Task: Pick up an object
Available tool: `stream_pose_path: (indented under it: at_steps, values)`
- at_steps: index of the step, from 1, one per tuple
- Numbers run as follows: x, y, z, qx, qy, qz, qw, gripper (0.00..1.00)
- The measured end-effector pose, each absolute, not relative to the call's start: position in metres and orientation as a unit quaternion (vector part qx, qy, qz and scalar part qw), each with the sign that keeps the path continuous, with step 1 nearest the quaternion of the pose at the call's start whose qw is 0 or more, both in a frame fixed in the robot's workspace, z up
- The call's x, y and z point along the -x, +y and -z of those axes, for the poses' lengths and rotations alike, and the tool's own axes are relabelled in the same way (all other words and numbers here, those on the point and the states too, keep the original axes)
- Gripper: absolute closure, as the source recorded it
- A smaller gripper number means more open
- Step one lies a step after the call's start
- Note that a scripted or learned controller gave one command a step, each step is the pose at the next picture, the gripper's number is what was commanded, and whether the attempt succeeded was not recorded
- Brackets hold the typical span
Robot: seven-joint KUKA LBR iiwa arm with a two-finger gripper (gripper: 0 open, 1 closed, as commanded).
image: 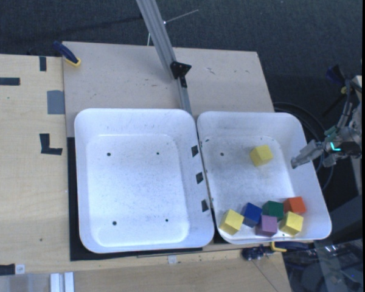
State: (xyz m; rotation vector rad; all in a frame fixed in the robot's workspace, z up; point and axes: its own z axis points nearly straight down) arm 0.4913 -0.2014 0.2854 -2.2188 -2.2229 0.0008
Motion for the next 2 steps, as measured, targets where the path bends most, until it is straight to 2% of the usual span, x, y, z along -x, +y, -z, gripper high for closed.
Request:
stream_pose_path:
  at_steps: [2]
  values:
    - [-0.498, -0.201, -0.160, 0.707, -0.707, -0.0020, 0.003, 0.00]
